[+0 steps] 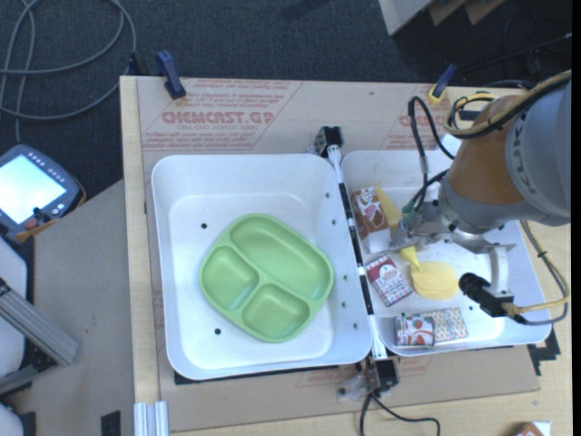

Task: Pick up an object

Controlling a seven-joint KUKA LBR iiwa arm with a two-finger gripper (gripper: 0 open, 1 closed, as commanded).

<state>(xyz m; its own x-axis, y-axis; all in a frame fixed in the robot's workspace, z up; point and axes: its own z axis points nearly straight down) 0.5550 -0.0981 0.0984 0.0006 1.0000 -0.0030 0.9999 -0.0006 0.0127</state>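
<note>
I hold the gripper [410, 234] above the yellow scoop [430, 278]; finger state undeterminable; I would centre before descending.

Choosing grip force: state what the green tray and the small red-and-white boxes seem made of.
Green tray: likely molded plastic, judging by its smooth, uniform color, rounded compartments and soft sheen. Small red-and-white boxes: probably printed cardboard, going by their flat faces, sharp edges and matte graphics.
</note>
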